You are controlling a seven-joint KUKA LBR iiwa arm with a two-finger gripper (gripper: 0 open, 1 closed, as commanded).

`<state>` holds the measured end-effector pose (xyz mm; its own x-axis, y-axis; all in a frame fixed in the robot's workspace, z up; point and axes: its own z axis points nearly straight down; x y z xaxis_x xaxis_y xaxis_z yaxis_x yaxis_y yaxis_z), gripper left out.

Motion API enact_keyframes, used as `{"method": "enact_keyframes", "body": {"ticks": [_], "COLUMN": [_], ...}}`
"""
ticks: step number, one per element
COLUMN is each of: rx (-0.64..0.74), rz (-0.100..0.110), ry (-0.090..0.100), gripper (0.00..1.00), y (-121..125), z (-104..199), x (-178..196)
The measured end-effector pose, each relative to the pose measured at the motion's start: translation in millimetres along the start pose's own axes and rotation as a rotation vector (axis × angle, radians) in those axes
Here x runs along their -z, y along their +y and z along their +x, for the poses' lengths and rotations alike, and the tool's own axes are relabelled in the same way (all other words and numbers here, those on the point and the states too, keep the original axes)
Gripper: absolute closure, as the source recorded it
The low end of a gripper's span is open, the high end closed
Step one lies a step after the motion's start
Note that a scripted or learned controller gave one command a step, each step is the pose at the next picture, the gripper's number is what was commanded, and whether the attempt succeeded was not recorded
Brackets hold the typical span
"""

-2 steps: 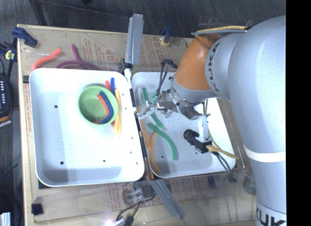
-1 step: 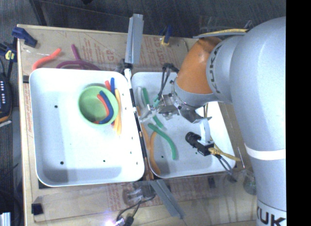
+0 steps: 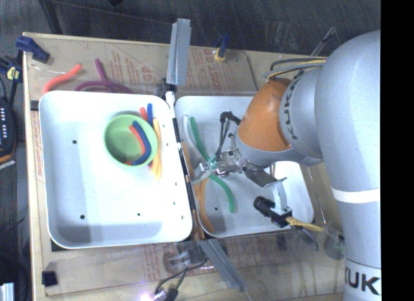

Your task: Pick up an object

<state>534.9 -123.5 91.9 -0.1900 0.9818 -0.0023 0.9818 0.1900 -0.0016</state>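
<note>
While the gripper (image 3: 212, 165) hangs low over a green flexible strip (image 3: 223, 189) in the right white bin (image 3: 297, 215), nothing is lifted. Finger state: cannot tell. The grasp remains.

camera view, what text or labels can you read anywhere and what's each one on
"KUK": black letters on the arm's grey casing at the lower right, cut off by the frame edge.
Black lettering on the arm's grey band beside the orange band: seen at an angle, too distorted to read.
Faint red print on the bench board: too blurred to read.
</note>
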Motion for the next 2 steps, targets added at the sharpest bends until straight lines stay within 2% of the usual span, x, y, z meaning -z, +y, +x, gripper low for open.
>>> {"method": "enact_keyframes", "body": {"ticks": [1,2], "rx": [0.008,-0.211], "rz": [0.0,0.001], "ry": [0.005,0.003], "gripper": [1.0,1.0], "y": [2.0,66.8], "z": [2.6,27.3], "x": [11.7,99.9]}}
